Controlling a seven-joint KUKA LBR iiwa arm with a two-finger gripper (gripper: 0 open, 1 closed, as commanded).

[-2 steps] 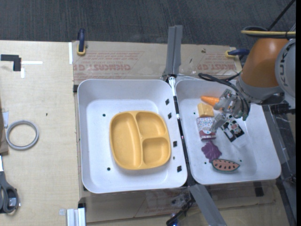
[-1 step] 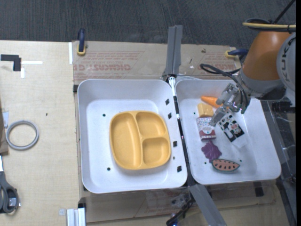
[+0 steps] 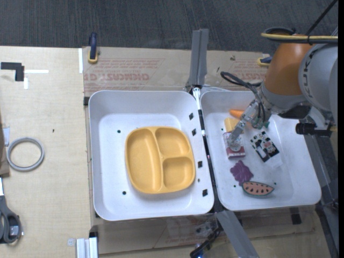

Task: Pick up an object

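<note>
My gripper (image 3: 235, 140) reaches down into the right bin (image 3: 301, 192) from the upper right. Its tip sits over a small pink and white block (image 3: 236, 153) and seems to touch the block's top edge. Just behind the gripper lie a yellow wedge (image 3: 230, 124) and an orange carrot-like piece (image 3: 236, 113). A black and white patterned piece (image 3: 265, 147) rests to the gripper's right. Nearer the front of the bin are a purple grape cluster (image 3: 242, 171) and a watermelon slice (image 3: 258, 188).
The left bin (image 3: 107, 198) holds a yellow divided plate (image 3: 159, 159). A grey divider post (image 3: 198, 58) stands between the bins at the back. On the bench to the left lie a ring of tape (image 3: 24, 153) and scissors (image 3: 8, 226).
</note>
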